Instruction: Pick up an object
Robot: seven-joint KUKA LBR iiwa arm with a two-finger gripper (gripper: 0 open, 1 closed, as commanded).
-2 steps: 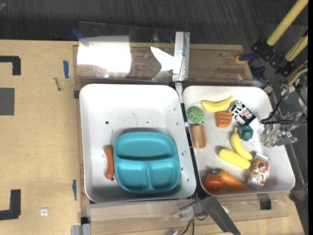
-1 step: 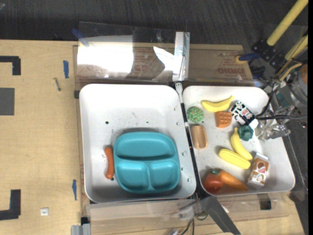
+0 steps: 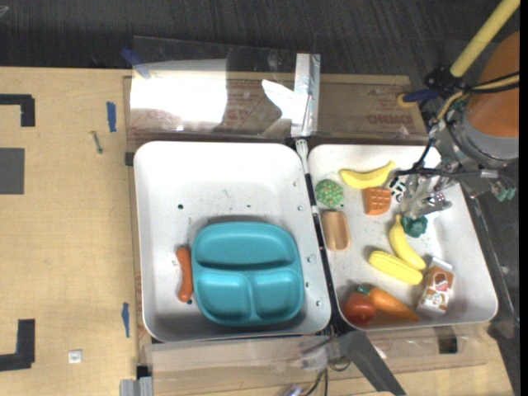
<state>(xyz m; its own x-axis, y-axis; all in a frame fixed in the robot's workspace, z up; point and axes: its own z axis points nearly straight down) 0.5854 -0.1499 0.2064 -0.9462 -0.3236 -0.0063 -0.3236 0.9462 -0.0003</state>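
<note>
**Hand down in the right bin, nothing lifted yet**

The left bin [image 3: 157, 172] carries a teal divided tray [image 3: 246, 272] toward its near edge, with an orange sausage [image 3: 185, 273] lying just beside the tray's left side. Neither looks touched.

In the right bin [image 3: 478, 304], along its left edge, sit a green ball [image 3: 329, 192] and below it a tan bread roll [image 3: 335, 228]. Toward the far edge lie a banana [image 3: 366, 176] and a small orange waffle piece [image 3: 377, 200]. Two more yellow pieces [image 3: 398, 258] rest near the middle, and at the near edge a tomato [image 3: 360, 306], a carrot [image 3: 390, 304] and a small carton [image 3: 437, 287] crowd together.

The hand [image 3: 418, 209] hangs low over the far right part of this bin, above a small teal object [image 3: 414, 226] that it may be touching. Whether it is released or clenched I cannot tell; the metal blurs into the clutter.

By my reading the pick is at the reaching or closing stage: every object seems to rest on a bin floor. The grasp and the lift remain to be done.
</note>
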